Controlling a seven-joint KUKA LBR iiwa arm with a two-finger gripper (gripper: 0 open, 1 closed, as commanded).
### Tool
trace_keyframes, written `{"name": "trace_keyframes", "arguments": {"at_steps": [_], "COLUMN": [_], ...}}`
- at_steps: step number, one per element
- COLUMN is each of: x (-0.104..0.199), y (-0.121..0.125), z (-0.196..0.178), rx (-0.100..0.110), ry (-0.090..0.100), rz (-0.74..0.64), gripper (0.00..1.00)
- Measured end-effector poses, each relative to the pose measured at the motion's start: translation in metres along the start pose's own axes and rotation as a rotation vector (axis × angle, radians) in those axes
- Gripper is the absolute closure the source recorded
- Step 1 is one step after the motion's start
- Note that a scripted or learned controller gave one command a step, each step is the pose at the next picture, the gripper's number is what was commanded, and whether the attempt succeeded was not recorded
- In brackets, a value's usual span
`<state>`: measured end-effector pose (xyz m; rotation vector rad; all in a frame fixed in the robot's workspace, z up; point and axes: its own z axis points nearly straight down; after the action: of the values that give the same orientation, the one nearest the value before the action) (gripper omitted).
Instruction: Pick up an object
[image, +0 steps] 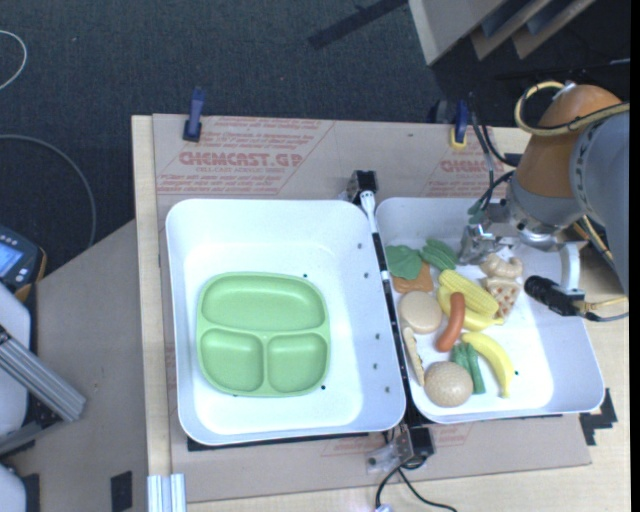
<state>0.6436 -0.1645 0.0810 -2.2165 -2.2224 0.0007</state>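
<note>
Nearest to us in the right bin (575, 385) we see a round tan bun (447, 383), with a green bean (470, 364) and a yellow banana (492, 360) just to its right. Slightly farther lie a pale round slice (421, 312), an orange-red sausage (453, 321) and a yellow corn cob (467, 297), packed closely together. Beyond these we note a green leafy piece (405, 262) at the left of the pile and a beige waffle-like piece (503, 295) at its right. The left bin (190, 240) holds a green three-compartment plate (264, 332), set toward its near-left part. Both bins rest on the table (240, 150), whose far edge carries two blue clamps (193, 114). At the far side of the right bin, the end effector (488, 243) hangs just above the far end of the pile; we cannot tell how wide it stands or whether it grips anything. The grey arm (595, 170) with its orange band enters from the right.
</note>
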Motion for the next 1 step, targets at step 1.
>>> {"name": "trace_keyframes", "arguments": {"at_steps": [1], "x": [0.0722], "y": [-0.031], "z": [-0.0038], "rx": [0.002], "ry": [0.001], "rz": [-0.002], "gripper": [1.0]}}
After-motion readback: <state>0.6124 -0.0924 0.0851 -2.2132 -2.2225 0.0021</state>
